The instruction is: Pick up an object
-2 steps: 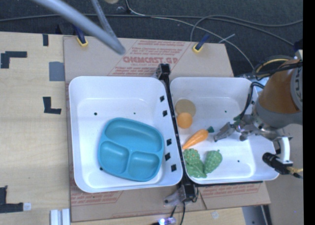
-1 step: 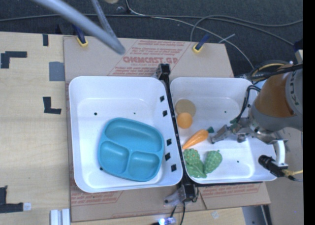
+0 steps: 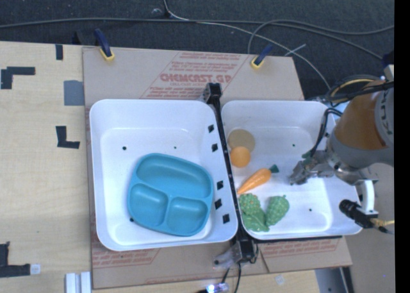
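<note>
Cardboard under two white bins fills mid-frame, and in the right bin the gripper hangs low at centre-right, its grip state unreadable, with nothing lifted yet, while the carrot lies left of it, still to be grasped.

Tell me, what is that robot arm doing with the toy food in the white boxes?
The robot arm is reaching into the right bin from the side, and its gripper hangs low over the bin floor. It is not holding anything. Just beside it lie a toy carrot, a small orange ball, a tan disc and two green veggies. The left bin holds a blue divided tray. The arm is meant to pick something up, and nothing is lifted yet.
</note>
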